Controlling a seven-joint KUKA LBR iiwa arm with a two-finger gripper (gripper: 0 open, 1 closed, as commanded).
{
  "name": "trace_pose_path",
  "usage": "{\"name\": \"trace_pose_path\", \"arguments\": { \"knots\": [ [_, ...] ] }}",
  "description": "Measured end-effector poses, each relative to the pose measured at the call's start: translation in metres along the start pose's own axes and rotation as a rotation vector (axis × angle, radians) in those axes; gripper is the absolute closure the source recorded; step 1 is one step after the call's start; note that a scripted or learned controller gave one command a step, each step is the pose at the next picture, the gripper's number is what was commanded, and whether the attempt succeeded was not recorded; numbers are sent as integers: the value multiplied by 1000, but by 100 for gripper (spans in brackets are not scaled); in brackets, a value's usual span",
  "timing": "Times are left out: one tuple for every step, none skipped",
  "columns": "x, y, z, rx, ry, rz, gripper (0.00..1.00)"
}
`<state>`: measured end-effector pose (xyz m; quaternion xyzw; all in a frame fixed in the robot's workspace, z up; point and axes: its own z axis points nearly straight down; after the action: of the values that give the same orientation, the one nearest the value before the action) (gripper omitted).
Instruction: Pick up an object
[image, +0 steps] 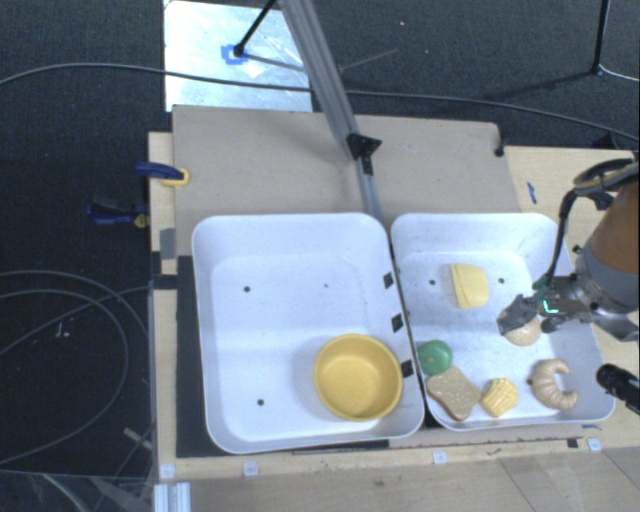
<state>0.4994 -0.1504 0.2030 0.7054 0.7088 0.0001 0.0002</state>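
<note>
Object near gripper: a small pale, rounded item (524, 335) lay in the right bin (420, 232), at the right of the frame, just below and touching the dark tip of the tool; what it was could not be told.
Gripper (520, 318): at the right edge of the frame, low over the right bin, its dark tip pointing left with a small green light beside it; whether it was spread or pressed together could not be told, and nothing could be seen pinched in it.
Arm (612, 265): grey with an orange band, entering from the right edge, above the right bin's right wall.
Right bin, other contents: a yellow wedge like a piece of cheese (469, 285) near the bin's centre; a green round thing (435, 354) at the lower left, against the wall; a slice of toast (453, 392) just below it; a yellow corn piece (500, 397) beside the toast; a croissant (554, 384) at the lower right.
Left bin (270, 250): held a yellow bowl (358, 376), upright, in its lower right corner.
Bench (270, 160): tan board under both bins; a grey pole (330, 80) slanted from the top of the frame down to the gap between the bins.
</note>
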Motion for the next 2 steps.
{"name": "trace_pose_path", "arguments": {
  "knots": [
    [0, 0, 0, -1, 0, 0, 0],
    [4, -2, 42, 3, 1, 4, 0]
  ]
}}
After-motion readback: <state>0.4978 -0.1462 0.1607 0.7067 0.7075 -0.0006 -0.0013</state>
